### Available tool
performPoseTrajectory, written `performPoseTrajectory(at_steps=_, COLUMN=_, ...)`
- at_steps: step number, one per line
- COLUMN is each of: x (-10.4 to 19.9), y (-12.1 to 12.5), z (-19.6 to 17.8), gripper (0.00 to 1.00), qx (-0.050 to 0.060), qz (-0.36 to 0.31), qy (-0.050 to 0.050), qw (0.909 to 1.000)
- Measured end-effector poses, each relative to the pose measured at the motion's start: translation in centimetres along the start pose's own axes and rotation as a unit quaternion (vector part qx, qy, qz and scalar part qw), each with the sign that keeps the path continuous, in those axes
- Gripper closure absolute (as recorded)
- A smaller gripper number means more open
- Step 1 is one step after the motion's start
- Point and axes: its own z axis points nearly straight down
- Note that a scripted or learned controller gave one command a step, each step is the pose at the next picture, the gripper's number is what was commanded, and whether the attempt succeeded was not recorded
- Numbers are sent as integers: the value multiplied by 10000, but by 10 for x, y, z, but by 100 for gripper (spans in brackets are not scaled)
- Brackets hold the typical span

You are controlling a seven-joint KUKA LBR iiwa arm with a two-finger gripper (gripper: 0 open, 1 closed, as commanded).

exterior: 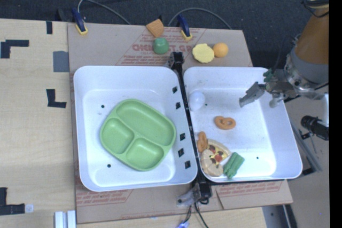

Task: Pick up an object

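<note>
- While the gripper (pixel 260 94) hangs over the right bin (pixel 278 131) near its far right corner, its fingers stand apart with nothing between them.
- The pretzel (pixel 225 123) lies mid-bin, long axis roughly left-right, below-left of the gripper and apart from it.
- Nearer the bin's front lie a pizza slice (pixel 214 158) and green pod (pixel 233 164).

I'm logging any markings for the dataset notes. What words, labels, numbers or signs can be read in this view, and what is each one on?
Red print with a triangle outline on the cardboard sheet behind the bins: upside down and too blurred to read.
Fainter red print on the cardboard's front edge: also too blurred to read.
Black angular marks on the wooden bench top: shapes, not letters.
Nothing readable on the green tray, the white bins or the gripper.
</note>
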Motion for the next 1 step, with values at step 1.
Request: performPoseTrajectory(at_steps=1, x=26, y=29, z=104, gripper=0, qx=11, qz=0, qy=3, qw=10000)
